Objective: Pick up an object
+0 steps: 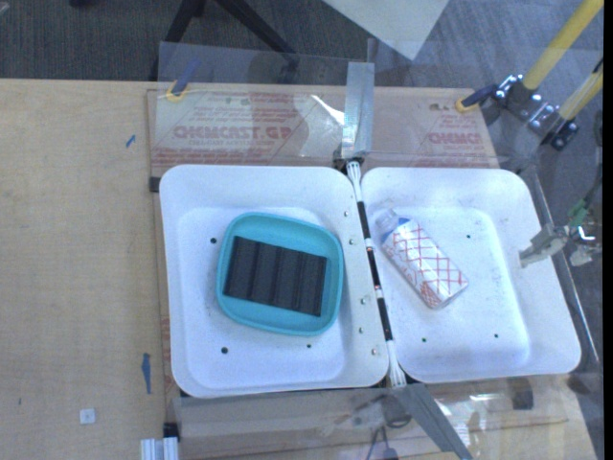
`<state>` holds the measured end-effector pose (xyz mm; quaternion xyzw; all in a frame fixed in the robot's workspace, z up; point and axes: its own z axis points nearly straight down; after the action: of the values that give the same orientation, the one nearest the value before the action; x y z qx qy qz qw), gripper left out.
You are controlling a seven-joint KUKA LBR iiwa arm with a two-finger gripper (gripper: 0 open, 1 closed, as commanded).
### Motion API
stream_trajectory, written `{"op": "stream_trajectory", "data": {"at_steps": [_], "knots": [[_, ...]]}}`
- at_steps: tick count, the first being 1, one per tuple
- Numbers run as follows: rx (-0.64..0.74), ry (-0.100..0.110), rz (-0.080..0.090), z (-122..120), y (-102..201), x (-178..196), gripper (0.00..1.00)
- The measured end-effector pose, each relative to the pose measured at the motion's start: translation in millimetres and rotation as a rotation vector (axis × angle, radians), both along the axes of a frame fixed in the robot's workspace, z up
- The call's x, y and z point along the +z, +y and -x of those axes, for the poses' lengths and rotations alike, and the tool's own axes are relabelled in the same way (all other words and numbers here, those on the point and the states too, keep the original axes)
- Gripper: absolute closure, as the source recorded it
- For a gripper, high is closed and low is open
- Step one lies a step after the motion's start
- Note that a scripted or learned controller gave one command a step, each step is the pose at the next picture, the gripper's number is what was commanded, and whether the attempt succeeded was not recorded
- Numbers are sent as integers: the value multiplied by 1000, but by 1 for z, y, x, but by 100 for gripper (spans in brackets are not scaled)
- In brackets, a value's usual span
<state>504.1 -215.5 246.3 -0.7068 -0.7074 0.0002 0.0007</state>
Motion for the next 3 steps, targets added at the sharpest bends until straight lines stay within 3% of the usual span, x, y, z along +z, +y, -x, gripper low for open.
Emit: {"op": "stream_trajectory", "data": {"at_steps": [1,2,3], "knots": [[284,1,-1,-29,89,-91,0],[290,-8,4,-31,92,-147,0],[170,2,-1,0,101,-128,0]]}}
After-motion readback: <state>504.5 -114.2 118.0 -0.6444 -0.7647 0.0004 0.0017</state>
